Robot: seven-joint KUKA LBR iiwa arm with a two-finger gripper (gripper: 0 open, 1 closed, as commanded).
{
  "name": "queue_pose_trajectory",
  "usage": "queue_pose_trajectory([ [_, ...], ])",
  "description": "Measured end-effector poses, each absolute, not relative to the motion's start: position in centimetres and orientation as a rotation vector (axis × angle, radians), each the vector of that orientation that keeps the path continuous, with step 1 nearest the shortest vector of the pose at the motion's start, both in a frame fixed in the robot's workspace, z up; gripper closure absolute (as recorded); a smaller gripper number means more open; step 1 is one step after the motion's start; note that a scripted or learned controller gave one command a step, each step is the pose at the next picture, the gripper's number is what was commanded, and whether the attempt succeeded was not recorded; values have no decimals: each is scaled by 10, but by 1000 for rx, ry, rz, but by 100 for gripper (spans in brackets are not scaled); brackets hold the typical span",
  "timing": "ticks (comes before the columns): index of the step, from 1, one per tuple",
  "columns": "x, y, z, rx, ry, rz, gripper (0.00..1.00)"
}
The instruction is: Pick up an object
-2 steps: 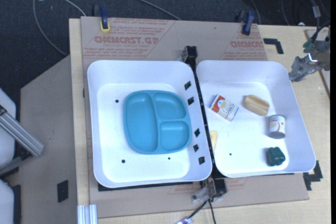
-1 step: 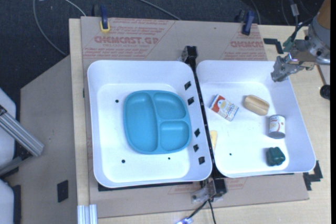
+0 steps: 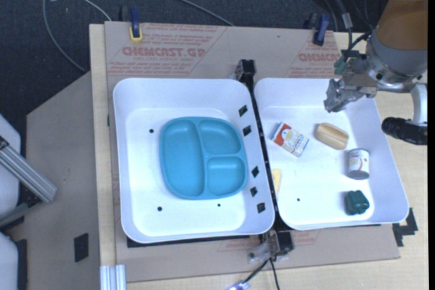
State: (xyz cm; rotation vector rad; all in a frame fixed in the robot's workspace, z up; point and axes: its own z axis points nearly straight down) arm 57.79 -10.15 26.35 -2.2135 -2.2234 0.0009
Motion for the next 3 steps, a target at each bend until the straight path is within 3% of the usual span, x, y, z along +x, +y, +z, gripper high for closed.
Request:
queue_pose_trajectory([
  [3, 585, 66, 235, -2215, -2224, 2, 100],
])
